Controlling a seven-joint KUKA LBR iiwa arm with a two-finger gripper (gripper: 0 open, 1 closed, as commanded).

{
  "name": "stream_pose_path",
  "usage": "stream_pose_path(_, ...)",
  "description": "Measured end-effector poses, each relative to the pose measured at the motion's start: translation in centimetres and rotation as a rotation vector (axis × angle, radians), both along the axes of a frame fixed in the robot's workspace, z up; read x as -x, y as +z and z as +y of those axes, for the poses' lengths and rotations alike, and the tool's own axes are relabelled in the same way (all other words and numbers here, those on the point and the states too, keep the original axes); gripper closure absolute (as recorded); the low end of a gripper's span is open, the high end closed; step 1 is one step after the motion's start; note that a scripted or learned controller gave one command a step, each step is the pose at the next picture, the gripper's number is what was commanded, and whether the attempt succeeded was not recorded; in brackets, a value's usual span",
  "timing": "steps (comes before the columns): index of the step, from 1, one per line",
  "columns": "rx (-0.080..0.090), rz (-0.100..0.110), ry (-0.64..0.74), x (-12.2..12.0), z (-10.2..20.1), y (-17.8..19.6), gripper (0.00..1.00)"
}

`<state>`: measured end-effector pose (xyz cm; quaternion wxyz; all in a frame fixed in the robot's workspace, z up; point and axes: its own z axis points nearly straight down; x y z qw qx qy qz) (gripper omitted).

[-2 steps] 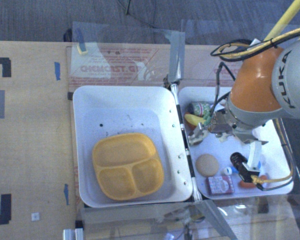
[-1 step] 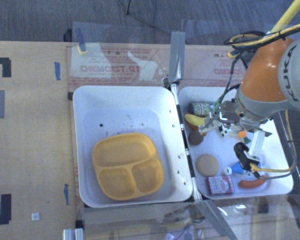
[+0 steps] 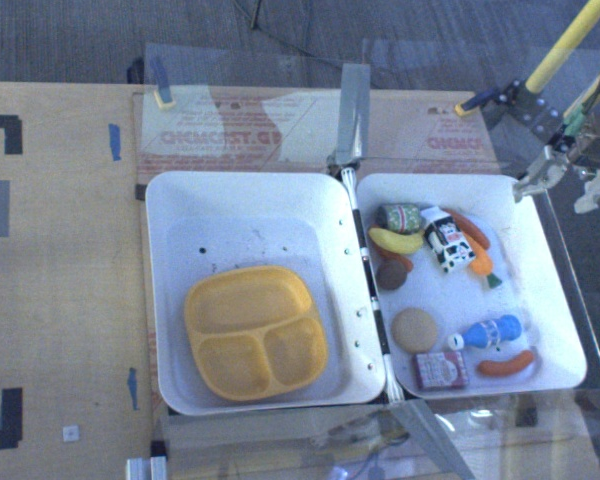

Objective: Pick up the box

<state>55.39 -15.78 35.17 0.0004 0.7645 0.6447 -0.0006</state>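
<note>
A robotics lab is showing itself here: two white bins are sitting on a taped plywood worktop, with cables trailing over grey carpet.

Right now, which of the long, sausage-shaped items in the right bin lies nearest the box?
The red sausage at the bin's front edge, just right of the box. The banana and carrot lie farther back.

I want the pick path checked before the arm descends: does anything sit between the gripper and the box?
Nothing covers the box from above. The gripper sits beyond the right bin's far right corner. A blue bottle and sausage crowd the box's right side.
</note>
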Motion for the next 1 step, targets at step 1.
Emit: stream_pose_path(1,-0.002,0.003,0.050,4.66,11.22,-8.36,0.00)
